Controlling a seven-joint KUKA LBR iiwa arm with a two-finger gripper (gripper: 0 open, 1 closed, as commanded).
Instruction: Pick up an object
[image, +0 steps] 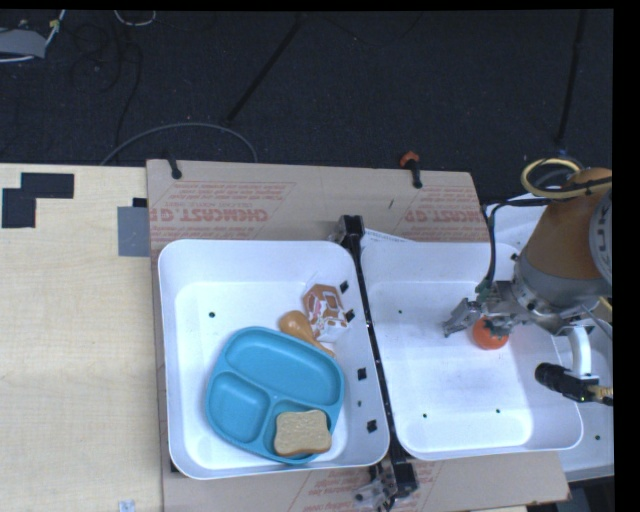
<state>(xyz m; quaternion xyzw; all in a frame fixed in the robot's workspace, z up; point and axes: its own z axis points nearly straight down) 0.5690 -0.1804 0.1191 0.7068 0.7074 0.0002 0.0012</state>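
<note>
As the left bin (185, 300) keeps a blue tray (260, 385) bearing a biscuit (302, 432), with a wrapper (325, 307) beside | right bin (440, 420): orange ball (489, 337) near its right wall | gripper (484, 318) over ball, finger state unclear, probably lined up to grab.

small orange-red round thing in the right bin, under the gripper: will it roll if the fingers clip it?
Probably. The small orange-red round object looks ball-like, so a glancing touch from the gripper would likely roll it. It sits on the flat bare floor of the right white bin, with nothing nearby to stop it. Its surface looks smooth, so it may slip.
</note>
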